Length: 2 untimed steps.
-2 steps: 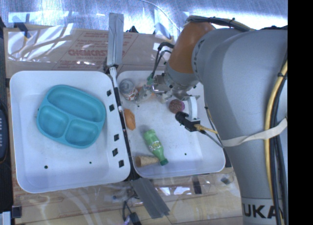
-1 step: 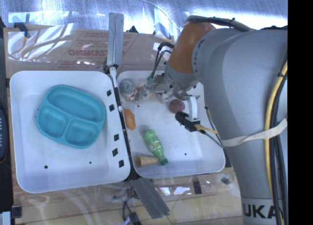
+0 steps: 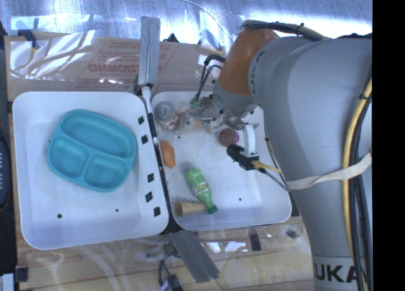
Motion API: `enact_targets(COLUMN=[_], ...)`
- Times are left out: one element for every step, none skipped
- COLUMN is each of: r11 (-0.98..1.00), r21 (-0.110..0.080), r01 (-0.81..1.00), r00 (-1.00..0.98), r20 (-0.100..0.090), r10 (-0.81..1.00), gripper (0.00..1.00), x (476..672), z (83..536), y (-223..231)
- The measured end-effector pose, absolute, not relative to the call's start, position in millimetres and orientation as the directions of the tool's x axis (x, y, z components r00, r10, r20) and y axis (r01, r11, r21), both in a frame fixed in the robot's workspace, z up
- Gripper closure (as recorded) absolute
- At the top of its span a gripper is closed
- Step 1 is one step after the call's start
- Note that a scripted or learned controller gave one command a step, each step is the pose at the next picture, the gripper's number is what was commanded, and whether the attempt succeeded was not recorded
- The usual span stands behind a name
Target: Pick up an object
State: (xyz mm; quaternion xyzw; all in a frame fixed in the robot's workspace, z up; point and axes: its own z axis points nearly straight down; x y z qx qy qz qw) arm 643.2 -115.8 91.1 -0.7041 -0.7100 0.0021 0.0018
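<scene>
While looking into the right bin [image 3: 243, 185], spot the gripper [image 3: 201, 116] low at the far end (can't tell if open or closed). Just beside it, toward the left bin [image 3: 25, 220], find the small grey cup [image 3: 166, 114]. Looks light, hard and maybe slippery. Best to pinch gently across its round sides, near the middle.

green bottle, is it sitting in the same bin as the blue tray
No, the green bottle lies in the right bin, while the blue tray sits in the left bin.
</scene>
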Motion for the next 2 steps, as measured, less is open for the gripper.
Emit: enact_targets(r11=[0.008,0.008], r21=[-0.006,-0.006], r01=[1.000,1.000], r00=[-0.008,-0.008], r20=[0.000,0.000], r10=[1.000,1.000], gripper=[0.00,0.00], x=[643.2,643.2], z=[91.1,91.1], y=[-115.8,-115.8])
